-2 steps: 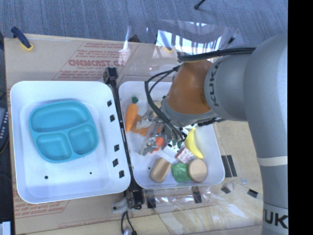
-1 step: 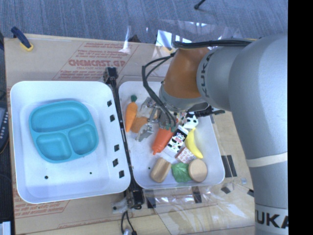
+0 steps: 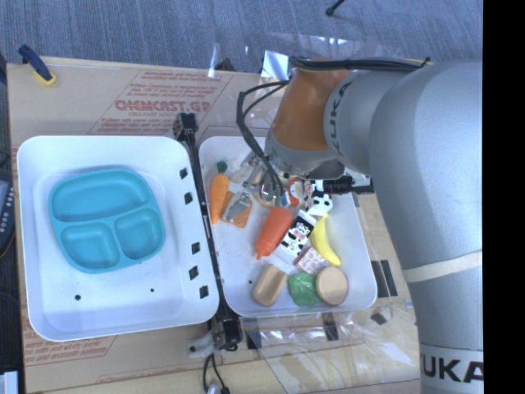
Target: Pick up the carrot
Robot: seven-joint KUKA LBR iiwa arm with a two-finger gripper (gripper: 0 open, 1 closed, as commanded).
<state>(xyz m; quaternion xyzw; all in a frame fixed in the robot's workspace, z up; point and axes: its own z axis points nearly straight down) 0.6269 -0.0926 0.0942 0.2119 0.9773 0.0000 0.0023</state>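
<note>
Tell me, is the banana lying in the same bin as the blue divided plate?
No, the banana lies in the right bin among the other toy food, while the blue divided plate sits in the left bin.

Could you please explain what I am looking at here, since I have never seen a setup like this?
A single camera looks down at a slant on a bench with two shallow white bins. The big grey shape with the orange band is a robot arm reaching in from the right. Its gripper hangs low in the right bin, beside a carrot near that bin's left wall. Nearby lie a second carrot, a banana and other toy foods. The left bin holds a blue divided tray. Nothing is visibly held.
</note>
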